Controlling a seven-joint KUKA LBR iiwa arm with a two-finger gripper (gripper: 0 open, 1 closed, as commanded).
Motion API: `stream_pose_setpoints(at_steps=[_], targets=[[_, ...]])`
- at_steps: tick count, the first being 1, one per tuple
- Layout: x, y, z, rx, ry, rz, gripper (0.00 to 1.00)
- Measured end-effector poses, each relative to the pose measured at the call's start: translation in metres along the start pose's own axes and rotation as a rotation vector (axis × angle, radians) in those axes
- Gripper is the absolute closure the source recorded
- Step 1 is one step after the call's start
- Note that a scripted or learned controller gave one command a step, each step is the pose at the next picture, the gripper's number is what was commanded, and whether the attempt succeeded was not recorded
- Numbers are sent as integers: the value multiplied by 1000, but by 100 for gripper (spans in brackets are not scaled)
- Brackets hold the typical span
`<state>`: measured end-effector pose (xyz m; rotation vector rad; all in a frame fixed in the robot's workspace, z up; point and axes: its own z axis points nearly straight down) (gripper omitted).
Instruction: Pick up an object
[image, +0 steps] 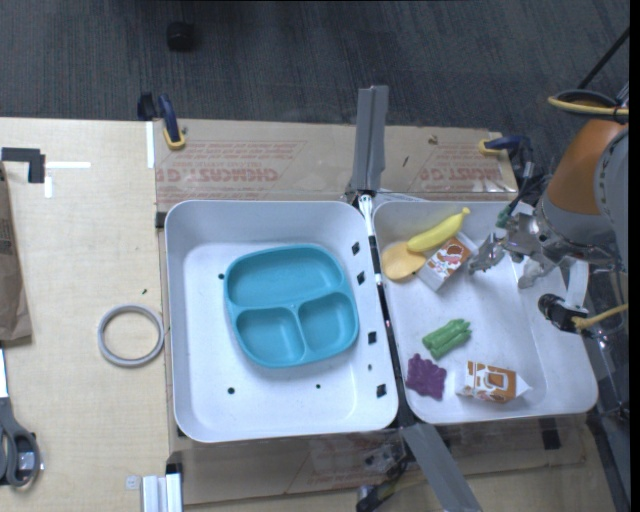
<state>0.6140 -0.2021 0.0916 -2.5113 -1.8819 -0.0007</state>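
Note:
The right bin (560, 385) holds a yellow banana (438, 231) at the back, a flat yellow-orange piece (400, 261) below it, and a small white and red carton (447, 262) beside them. Nearer the front lie a green vegetable (446, 336), a purple grape bunch (426, 376) and an orange and white carton (491, 382). My gripper (492, 254) hangs over the bin's back right part, just right of the small carton, with its tips pointing left. Nothing shows between its tips.
The left bin (190, 330) holds a blue divided tray (291, 305). A grey ring (131, 334) lies on the bench to the left, with scissors (17, 450) at the lower left. A grey metal post (370, 140) stands behind the bins' shared wall.

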Motion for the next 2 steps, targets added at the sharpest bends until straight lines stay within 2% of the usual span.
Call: stream_pose_setpoints(at_steps=[1,2], targets=[[21,41,-1,-3,-5,-325,0],[66,27,0,-1,-4,-123,0]])
